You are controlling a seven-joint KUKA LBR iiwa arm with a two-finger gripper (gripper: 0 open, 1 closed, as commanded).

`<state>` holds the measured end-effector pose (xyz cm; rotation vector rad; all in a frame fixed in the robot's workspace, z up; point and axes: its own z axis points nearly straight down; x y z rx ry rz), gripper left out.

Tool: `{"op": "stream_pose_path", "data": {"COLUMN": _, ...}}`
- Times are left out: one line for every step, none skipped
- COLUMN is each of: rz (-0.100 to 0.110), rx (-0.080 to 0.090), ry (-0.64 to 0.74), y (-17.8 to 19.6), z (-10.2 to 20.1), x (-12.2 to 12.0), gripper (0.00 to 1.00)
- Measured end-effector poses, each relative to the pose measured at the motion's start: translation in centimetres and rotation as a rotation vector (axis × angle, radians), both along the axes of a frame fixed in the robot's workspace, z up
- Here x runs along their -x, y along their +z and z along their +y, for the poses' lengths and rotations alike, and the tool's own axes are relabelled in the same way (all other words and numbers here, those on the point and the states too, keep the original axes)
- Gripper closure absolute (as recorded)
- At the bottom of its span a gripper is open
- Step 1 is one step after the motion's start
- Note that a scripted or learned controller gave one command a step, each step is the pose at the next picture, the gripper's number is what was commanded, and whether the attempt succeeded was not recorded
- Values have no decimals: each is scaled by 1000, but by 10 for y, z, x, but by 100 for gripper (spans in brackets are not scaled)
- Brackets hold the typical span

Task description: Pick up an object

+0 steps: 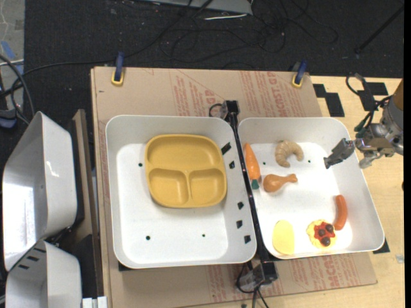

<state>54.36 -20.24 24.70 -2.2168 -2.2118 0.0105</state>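
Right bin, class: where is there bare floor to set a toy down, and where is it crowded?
Bare floor lies in the middle of the right bin, bordered by the chicken drumstick, sausage and yellow slice. It is crowded along the divider beside the carrot and croissant, and around the pizza piece.

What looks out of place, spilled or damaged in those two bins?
Nothing stands out. The yellow divided plate sits flat in the left bin. In the right bin the toy carrot, croissant, drumstick and sausage lie apart, intact.
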Motion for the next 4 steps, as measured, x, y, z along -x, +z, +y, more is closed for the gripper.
{"op": "stream_pose_path", "data": {"rz": -12, "rx": 3, "ry": 3, "y": 7, "z": 1, "x": -3, "gripper": 0}}
{"op": "stream_pose_path", "data": {"rz": -8, "rx": 2, "ry": 1, "y": -36, "z": 2, "x": 0, "gripper": 0}}
{"op": "stream_pose_path", "data": {"rz": -8, "rx": 2, "ry": 0, "y": -97, "z": -5, "x": -2, "gripper": 0}}
{"op": "stream_pose_path", "data": {"rz": -8, "rx": 1, "ry": 0, "y": -150, "z": -4, "x": -2, "gripper": 0}}
